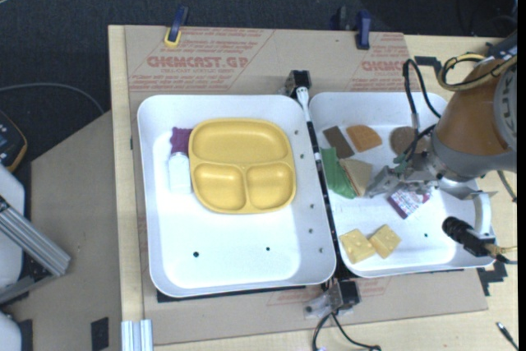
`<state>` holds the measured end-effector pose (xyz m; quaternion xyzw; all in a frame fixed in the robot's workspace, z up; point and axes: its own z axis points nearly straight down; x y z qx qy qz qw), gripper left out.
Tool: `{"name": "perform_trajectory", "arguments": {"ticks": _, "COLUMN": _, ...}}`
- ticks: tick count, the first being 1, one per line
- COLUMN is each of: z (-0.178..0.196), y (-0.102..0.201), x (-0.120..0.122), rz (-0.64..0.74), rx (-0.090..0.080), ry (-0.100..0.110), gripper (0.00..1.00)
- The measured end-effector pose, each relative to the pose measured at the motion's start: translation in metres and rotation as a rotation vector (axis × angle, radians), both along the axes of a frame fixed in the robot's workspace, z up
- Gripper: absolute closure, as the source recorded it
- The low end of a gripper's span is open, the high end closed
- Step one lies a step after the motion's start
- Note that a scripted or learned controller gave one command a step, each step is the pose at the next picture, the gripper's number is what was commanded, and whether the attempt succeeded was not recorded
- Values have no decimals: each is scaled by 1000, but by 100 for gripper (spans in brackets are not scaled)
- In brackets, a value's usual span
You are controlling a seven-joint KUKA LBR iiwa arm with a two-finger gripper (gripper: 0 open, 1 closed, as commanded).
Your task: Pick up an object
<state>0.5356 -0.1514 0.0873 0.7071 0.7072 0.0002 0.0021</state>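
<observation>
bench bins: yellow tray (242,164) left, cheese pieces (370,243) right

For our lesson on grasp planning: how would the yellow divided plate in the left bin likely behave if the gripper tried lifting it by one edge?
The yellow divided plate looks like rigid moulded plastic, so it probably stays stiff. Being wide and shallow, it would likely tilt when held at one rim. Its smooth surface may be slippery.

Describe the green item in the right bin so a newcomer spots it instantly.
Start at the right bin, then go to its left wall beside the divider. The green strip lies there lengthwise, under the brown slice and against the tan wedge. It is the only green, long, narrow piece among tan and yellow blocks.
</observation>
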Motion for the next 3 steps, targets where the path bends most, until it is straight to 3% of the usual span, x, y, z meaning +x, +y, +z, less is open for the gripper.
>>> {"name": "perform_trajectory", "arguments": {"ticks": 1, "z": 16, "y": -3, "x": 3, "rz": -4, "rx": -7, "ry": -13, "gripper": 100}}
{"name": "perform_trajectory", "arguments": {"ticks": 3, "z": 141, "y": -1, "x": 5, "rz": 1, "rx": -1, "ry": -6, "gripper": 100}}
